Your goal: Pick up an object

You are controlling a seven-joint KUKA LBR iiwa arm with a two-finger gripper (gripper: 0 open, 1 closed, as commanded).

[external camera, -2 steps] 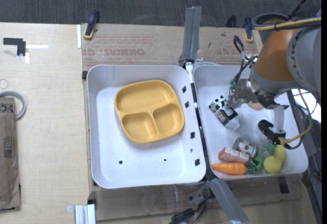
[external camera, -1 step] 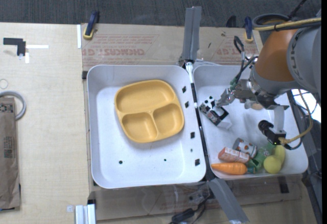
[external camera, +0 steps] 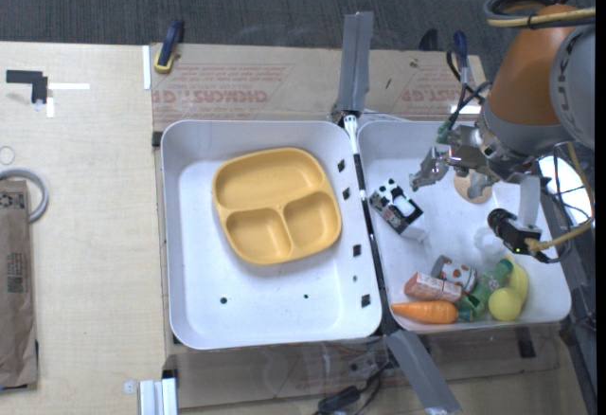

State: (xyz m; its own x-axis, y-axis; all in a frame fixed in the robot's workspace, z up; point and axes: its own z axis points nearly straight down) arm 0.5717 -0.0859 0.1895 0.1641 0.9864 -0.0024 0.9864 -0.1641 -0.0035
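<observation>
The hand hangs over the right bin; its grip state is unclear. The black-and-white object lies just near-left.

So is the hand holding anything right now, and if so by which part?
It cannot be told. The hand sits above the right bin, and nothing shows between its fingers from this slanted view.

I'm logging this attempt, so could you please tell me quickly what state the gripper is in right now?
Gripper: over the right bin; whether it is open or closed cannot be told, and nothing is seen held in it.
</observation>
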